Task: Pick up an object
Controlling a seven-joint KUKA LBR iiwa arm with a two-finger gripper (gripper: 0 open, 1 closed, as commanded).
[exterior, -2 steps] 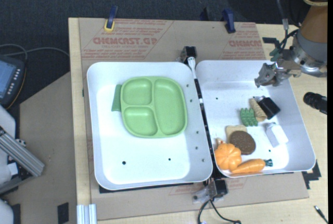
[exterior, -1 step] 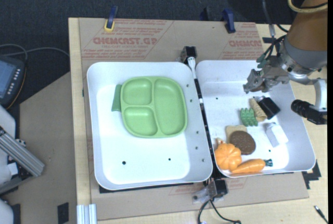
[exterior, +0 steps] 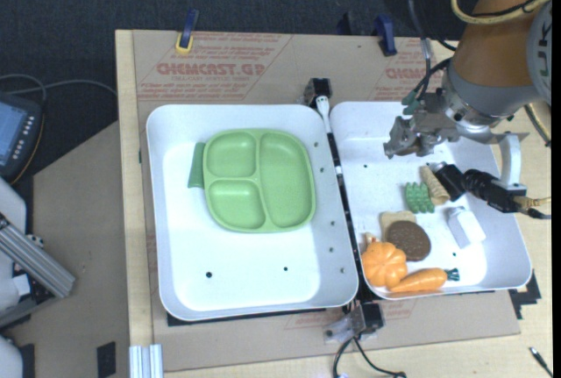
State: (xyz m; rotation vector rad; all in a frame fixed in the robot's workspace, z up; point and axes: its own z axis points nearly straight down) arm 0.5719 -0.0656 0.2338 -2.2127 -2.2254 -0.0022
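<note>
My gripper [exterior: 408, 139] hangs over the far part of the right bin [exterior: 366, 164], with nothing visible in it. Below and right of it lie a small green ridged piece [exterior: 417, 196] and a tan piece [exterior: 430, 181] side by side. Further toward the front are a white block [exterior: 465, 225], a brown round disc [exterior: 409, 239] resting on a tan slice [exterior: 393, 219], an orange pumpkin [exterior: 384, 262] and a carrot [exterior: 421, 281] at the bin's front edge.
The left bin [exterior: 237, 275] holds a green divided plate [exterior: 259, 179] in its far half. A raised rim [exterior: 337, 183] runs between the two bins. Bare white floor shows in the right bin's far left corner.
</note>
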